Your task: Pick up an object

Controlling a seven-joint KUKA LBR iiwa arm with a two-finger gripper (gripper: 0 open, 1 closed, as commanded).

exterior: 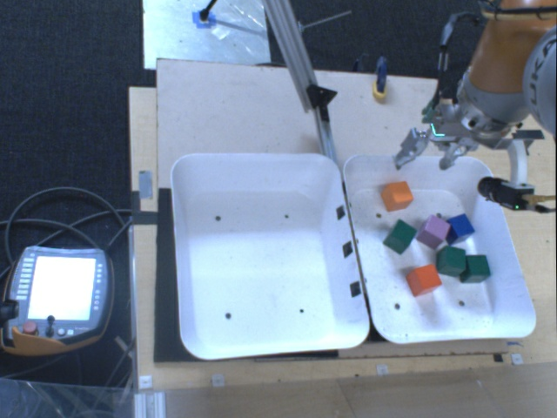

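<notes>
Right bin [513, 307]: orange cube [397, 195] nearest gripper [429, 153], fingers spread.

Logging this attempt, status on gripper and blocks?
Gripper open, holding nothing, above right bin's far rim. Nearest orange block untouched. Nothing between them.

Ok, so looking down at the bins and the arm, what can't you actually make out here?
- The arm: cut off by the camera view's top and right edges, so its base is out of frame.
- The two green blocks at the right bin's far side: pressed together, so whether one overlaps the other is unclear.
- The handheld screen at left: glare washes it out, nothing readable.
- The claw: its fingertips are too small to tell the gap.
</notes>
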